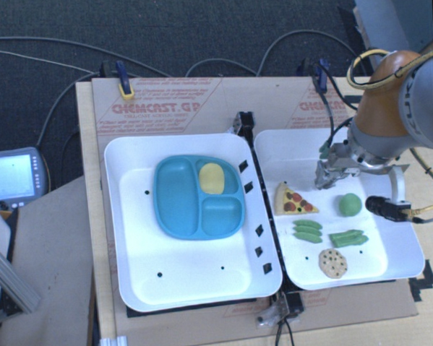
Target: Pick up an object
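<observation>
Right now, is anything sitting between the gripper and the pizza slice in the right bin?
Nothing visible does. The gripper hangs over the right bin, just up and right of the pizza slice, with bare white floor between them. The green ball lies off to the right, outside that path.

Left bin [134,267]: blue divided tray [197,197] with a yellow piece [212,177] in one compartment.
Right bin [395,257]: pizza slice [294,200], green ball [350,204], two green pods [307,231], cookie [333,263].
Gripper [327,176]: above the bin, near the pizza slice.
</observation>
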You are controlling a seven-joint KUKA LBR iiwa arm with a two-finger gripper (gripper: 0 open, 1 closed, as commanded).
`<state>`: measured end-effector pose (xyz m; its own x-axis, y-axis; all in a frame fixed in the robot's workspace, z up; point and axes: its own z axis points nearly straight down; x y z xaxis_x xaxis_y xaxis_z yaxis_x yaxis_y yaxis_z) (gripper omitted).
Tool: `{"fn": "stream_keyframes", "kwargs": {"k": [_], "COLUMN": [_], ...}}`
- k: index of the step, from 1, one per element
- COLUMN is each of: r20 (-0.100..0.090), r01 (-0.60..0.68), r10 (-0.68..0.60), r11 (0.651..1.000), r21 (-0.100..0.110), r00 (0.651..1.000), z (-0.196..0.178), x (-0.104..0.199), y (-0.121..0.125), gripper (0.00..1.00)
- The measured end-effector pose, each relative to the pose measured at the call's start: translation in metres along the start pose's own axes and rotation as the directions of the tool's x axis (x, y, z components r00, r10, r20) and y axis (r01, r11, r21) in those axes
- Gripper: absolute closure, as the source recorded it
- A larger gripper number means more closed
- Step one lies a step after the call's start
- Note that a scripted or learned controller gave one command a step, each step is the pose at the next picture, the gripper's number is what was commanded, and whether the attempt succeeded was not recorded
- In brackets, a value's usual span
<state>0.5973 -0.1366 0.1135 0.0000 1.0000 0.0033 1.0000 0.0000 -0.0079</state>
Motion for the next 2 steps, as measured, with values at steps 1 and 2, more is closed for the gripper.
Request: {"fn": "stream_keyframes", "kwargs": {"k": [1,2], "r20": [0.003,0.004], "r01": [0.002,0.0], "r10": [-0.002,0.0], "r11": [1.0,1.0], "r21": [-0.009,-0.01], "r00": [1.0,1.0], "z": [-0.042,-0.1], "x": [0.005,-0.002], "y": [0.005,0.001], "gripper": [1.0,1.0]}}
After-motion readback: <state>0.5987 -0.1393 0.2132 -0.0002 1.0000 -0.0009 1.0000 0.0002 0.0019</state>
